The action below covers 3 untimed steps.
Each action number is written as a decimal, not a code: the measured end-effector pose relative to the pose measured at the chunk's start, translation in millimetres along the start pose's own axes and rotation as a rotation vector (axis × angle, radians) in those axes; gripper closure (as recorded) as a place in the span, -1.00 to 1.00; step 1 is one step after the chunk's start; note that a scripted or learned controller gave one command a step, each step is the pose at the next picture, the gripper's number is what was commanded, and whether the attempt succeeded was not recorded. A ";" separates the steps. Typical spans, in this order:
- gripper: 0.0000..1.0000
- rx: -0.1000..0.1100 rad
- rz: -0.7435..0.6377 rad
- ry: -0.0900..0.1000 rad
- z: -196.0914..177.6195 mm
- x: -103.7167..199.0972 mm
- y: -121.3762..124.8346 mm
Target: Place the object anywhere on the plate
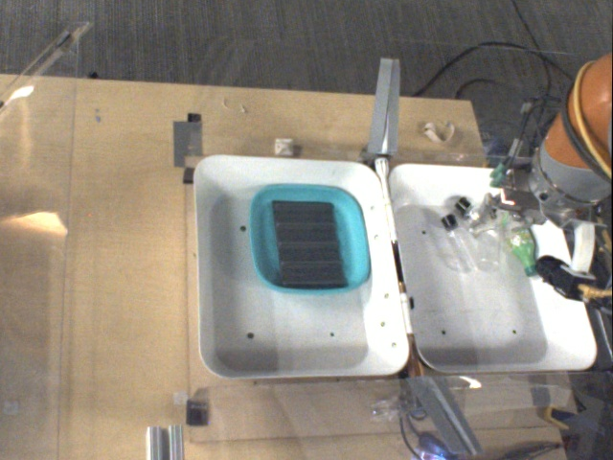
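- Looking for brands or labels first: nothing readable anywhere, no print on the bins, the plate or my arm.
- Left bin (220,257): shallow, white, rounded corners, sitting on the wooden bench (96,257).
- Teal plate (356,233) lies in the upper middle of that left bin, squarish with soft corners. A dark ribbed rectangle (306,244) covers its centre, looks like a black slatted pad or mat.
- Right bin (479,338) touches the left one along the middle seam, with a grey metal bar (386,103) standing at the top of that seam.
- The object (476,242), as far as I can make out, is a clear glassy-looking thing in the upper part of the right bin, near my gripper; its outline is too faint to say more about the shape.
- My gripper (469,211) is down in the upper right bin, small dark tips showing beside the clear thing. Can't tell whether it's spread or pinched.
- Orange band (594,113) of my arm shows at the far right.
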<state>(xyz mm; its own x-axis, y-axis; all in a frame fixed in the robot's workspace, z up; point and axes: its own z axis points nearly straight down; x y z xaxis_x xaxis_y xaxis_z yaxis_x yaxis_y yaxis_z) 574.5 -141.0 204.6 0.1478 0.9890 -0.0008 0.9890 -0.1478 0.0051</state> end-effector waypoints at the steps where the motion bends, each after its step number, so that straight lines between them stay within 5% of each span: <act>1: -1.00 0.000 0.000 0.000 -0.1 0.0 0.1; 2: -1.00 -0.001 0.028 0.001 -41.5 23.4 -13.6; 3: -1.00 0.000 0.077 0.001 -39.9 52.3 -57.1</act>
<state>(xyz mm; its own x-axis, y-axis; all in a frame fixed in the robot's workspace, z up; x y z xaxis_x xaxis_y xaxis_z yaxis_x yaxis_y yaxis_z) 525.6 -80.7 244.2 0.2238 0.9746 0.0008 0.9746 -0.2238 0.0048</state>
